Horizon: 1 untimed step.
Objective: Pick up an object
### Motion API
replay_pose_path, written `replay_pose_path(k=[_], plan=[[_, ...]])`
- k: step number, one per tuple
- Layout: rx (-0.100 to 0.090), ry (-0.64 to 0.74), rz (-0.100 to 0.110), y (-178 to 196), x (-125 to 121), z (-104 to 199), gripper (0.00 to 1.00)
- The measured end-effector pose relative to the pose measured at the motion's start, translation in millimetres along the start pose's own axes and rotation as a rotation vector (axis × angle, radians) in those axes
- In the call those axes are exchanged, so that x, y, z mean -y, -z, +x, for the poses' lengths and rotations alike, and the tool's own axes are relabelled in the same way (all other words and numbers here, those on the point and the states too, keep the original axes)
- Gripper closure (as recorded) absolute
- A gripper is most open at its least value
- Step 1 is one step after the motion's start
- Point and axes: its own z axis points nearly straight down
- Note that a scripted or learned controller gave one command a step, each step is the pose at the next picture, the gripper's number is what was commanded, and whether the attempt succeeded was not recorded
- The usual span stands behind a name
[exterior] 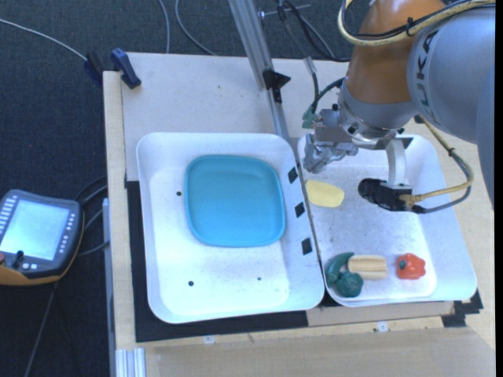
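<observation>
Dark carpet with cables surrounds the bench (196, 85) carrying two white bins. Right of centre, the gripper (318, 157) hangs just above a yellow object (324, 193) in the right bin (448, 234); whether its fingers are apart or together cannot be told. A blue plate (234, 199) lies in the left bin (157, 234).

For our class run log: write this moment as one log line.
gripper: above yellow piece, no contact seen | right bin: yellow piece, green item, tan block, red item | left bin: blue plate
</observation>
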Motion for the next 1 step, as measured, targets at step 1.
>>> replay_pose_path(k=[1], plan=[[0.001, -0.001, 0.000, -9.4, -11.1, 42.9, 1.00]])
